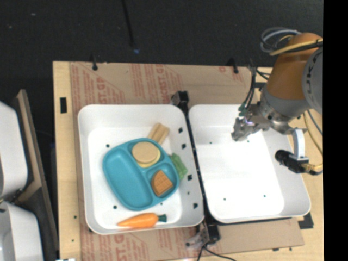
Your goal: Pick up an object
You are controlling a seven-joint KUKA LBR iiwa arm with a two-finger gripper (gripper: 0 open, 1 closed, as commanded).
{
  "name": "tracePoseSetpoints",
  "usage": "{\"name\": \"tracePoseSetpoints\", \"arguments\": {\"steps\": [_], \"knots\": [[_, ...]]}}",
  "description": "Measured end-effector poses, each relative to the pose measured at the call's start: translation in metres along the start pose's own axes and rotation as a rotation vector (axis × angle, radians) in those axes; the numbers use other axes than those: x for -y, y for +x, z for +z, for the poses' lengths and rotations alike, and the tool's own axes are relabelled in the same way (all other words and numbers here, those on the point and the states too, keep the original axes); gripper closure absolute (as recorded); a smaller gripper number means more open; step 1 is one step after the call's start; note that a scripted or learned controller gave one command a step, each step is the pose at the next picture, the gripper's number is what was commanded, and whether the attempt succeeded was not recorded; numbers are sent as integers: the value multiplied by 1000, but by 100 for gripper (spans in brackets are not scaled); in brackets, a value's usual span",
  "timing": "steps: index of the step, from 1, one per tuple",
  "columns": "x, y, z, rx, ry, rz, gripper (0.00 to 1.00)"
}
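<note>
Pickup hadn't really started. The gripper [242,130] hung over the right bin [283,200]; couldn't tell how its jaws were set. The goodies sat in the left bin [89,145]: blue tray [128,181], carrot [138,220], wooden block [159,131].

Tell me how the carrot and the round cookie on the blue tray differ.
The carrot is orange with a green top; the round cookie is pale tan. The carrot is long and tapered; the cookie is a flat disc. The carrot lies on the left bin floor; the cookie sits in the blue tray. Both are in the left bin.
</note>
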State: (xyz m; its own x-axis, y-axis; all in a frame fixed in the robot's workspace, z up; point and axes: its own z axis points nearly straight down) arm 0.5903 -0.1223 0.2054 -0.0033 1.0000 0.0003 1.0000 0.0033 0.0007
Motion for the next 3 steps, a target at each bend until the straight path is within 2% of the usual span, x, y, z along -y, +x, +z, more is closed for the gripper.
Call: {"name": "tracePoseSetpoints", "arguments": {"steps": [1,3], "knots": [[-4,41,-10,0,-1,0,100],[-16,143,-7,-1,0,0,100]]}}
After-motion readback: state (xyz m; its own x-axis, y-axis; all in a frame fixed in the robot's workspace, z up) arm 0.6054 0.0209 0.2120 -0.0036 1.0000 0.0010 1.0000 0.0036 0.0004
